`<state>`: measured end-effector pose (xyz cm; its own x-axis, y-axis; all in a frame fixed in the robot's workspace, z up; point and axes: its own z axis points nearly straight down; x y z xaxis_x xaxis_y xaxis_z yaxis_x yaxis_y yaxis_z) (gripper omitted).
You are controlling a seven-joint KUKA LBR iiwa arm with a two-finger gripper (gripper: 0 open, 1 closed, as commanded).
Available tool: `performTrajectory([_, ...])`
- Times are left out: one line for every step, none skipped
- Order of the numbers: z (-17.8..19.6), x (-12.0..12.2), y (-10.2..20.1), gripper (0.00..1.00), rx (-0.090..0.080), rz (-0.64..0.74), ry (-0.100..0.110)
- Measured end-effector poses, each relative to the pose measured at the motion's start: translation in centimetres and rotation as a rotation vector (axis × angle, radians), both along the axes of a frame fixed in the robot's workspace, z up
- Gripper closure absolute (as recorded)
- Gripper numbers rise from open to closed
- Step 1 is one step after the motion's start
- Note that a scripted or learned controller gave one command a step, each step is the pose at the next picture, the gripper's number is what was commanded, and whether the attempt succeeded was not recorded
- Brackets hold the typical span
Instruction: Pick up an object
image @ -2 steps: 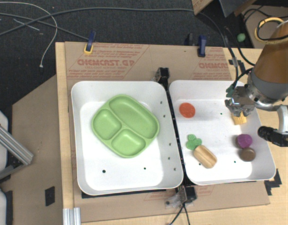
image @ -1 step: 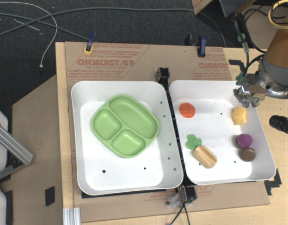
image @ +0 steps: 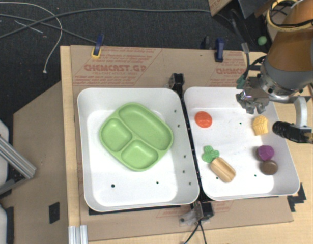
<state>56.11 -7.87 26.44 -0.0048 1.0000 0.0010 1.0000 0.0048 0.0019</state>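
The right bin (image: 225,187) holds several small toy foods: an orange-red round piece (image: 203,119), a yellow corn-like piece (image: 260,125), a purple piece (image: 265,152), a brown round piece (image: 269,167) and a tan carrot-shaped piece with a green top (image: 219,165). My gripper (image: 253,103) hangs over the bin's back right part, just above and left of the yellow piece. Nothing shows between its fingers from here.
The left bin (image: 95,177) carries a green divided plate (image: 136,136). Between the bins runs a black divider with a clamp (image: 176,80). Blue clips (image: 98,45) pin the cardboard at the back. Cables lie on the dark floor at upper left.
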Motion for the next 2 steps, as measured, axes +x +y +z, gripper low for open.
performTrajectory([-0.1,0.6,4.9,1.00,0.001,0.001,0.001])
performTrajectory([-0.9,1.7,11.0,1.00,0.002,0.002,0.001])
